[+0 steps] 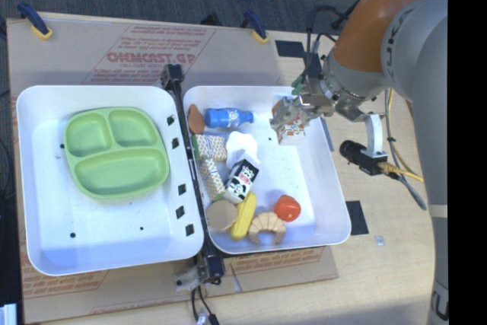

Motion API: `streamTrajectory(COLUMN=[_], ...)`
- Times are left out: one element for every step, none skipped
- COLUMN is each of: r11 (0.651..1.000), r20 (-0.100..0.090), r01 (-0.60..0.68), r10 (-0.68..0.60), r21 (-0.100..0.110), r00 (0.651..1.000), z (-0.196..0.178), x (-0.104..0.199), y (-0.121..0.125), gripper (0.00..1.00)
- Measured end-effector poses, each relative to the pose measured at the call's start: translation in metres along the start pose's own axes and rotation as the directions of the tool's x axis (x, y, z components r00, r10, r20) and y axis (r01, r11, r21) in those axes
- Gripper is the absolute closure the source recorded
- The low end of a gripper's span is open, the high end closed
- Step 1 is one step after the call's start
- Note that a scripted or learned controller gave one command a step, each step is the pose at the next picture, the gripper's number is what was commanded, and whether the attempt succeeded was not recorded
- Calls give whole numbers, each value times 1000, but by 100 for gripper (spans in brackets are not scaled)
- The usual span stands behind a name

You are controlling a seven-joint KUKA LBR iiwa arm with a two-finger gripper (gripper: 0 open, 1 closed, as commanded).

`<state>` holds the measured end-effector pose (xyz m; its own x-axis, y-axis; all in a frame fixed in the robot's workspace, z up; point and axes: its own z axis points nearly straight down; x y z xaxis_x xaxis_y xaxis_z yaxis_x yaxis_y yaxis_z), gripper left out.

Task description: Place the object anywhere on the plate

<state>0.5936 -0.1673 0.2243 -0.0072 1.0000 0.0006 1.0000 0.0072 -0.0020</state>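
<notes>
Over the right bin (323,164), the pincer (293,118) is hanging at the far right corner, fingers clamping a small brown-and-white object (289,125) clear of the floor. Left bin (34,164) is carrying the green plate (116,152), well apart.

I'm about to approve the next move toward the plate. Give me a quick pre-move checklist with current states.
1. Object between the gripper fingers: cannot tell; a small item sits right at the gripper, but the grip itself is not clear.
2. Green plate ready in the left bin: ok, nothing lies on it.
3. Divider clamp between bins lies on the path: ok only if the arm travels above it.
4. Blue bottle and other items sit apart from the gripper: ok.
5. Gripper above the right bin: ok.
</notes>
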Motion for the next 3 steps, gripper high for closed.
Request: streamTrajectory(r11=[1000, 1000, 1000], r20=[0, 0, 1], r01=[-1, -1, 2], r10=[1, 1, -2], r21=[4, 0, 3], r00=[1000, 1000, 1000], z=[50, 33, 33], x=[43, 104, 195], y=[-64, 0, -7], gripper=[100, 100, 100])
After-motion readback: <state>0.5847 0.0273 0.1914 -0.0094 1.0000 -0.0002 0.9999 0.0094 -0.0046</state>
